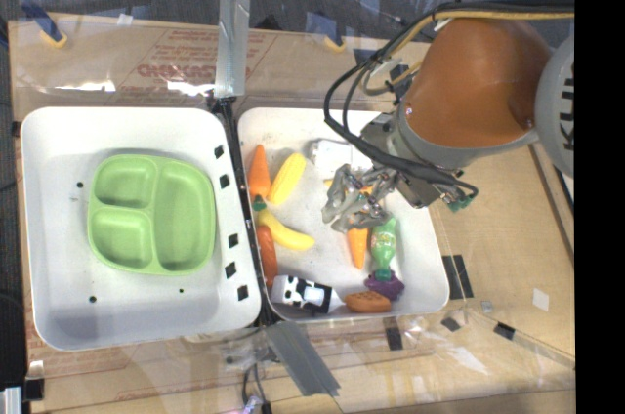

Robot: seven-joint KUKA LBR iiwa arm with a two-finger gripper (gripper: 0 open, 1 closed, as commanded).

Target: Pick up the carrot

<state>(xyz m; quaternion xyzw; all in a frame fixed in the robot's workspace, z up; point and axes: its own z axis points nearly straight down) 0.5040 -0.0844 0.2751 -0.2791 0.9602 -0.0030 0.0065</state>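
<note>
An orange carrot [358, 247] lies in the right bin [427, 251], pointing toward the front, beside a green bottle-shaped toy [384, 242]. My gripper [353, 205] hangs just above the carrot's far end, its metal fingers [338, 198] spread apart and nothing held between them. A second carrot [258, 170] with a green stem end lies along the bin's left wall. A darker orange-red one [267, 252] lies in front of it. The arm's orange band [479, 80] covers the bin's far right corner.
The right bin also holds two yellow bananas [286, 178] [285, 234], a black-and-white cow toy [305, 295], a purple eggplant [385, 285] and a brown piece [367, 302]. The left bin [49, 236] holds a green divided plate [153, 215]. Cables [361, 80] loop behind the wrist.
</note>
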